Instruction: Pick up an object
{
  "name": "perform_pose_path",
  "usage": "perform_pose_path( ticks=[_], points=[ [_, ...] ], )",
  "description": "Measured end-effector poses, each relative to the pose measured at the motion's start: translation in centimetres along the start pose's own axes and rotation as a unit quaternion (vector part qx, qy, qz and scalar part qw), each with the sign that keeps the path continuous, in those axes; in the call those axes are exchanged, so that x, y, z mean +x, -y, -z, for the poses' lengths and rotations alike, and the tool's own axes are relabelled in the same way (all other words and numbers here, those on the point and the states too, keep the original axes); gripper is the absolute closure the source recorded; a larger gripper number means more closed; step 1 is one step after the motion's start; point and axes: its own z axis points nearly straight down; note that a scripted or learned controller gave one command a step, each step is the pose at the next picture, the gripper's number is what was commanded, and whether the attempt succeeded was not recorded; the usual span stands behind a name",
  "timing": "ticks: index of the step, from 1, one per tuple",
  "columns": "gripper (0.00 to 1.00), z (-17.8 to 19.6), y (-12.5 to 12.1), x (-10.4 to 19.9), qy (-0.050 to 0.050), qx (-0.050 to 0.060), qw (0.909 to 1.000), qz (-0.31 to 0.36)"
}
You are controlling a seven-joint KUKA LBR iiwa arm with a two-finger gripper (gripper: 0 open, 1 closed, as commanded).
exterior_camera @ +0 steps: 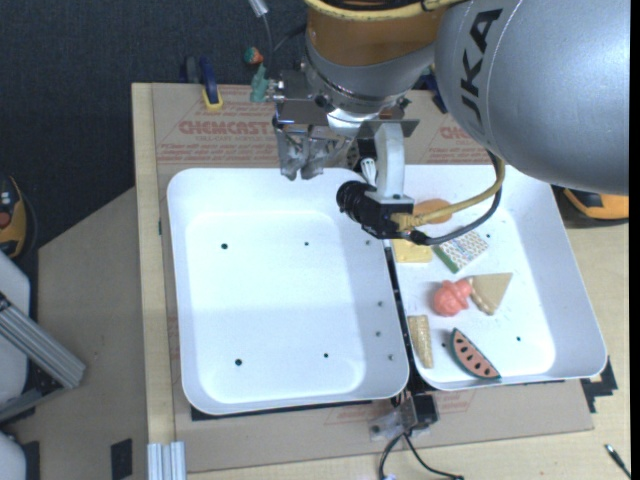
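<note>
My gripper [303, 160] hangs over the far rim of the left bin [200, 298], below the grey wrist and its orange band. Nothing shows under it. The objects lie in the right bin [560, 298]: a yellow block [412, 253], an orange piece [434, 209] partly behind a cable, a green-and-white striped piece [463, 251], a pink-red lumpy item [451, 296], a tan wedge [492, 290], a pale stick-shaped piece [421, 340] and a watermelon slice [472, 356]. All of them sit to the right of the gripper and nearer the front.
A black fitting with a yellow cable [365, 206] hangs from the wrist over the divide between the bins. The big grey arm body [540, 68] covers the right bin's far corner. Clamps [211, 92] sit at the bench's back edge.
</note>
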Motion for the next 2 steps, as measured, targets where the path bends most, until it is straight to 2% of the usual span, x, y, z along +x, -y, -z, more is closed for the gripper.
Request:
perform_pose_path(
  ticks=[1,2],
  points=[
    [1.0,5.3,0.4,2.2,-0.001,-0.007,1.0,-0.002],
    [1.0,12.2,0.9,2.0,-0.002,-0.008,1.0,-0.003]
  ],
)
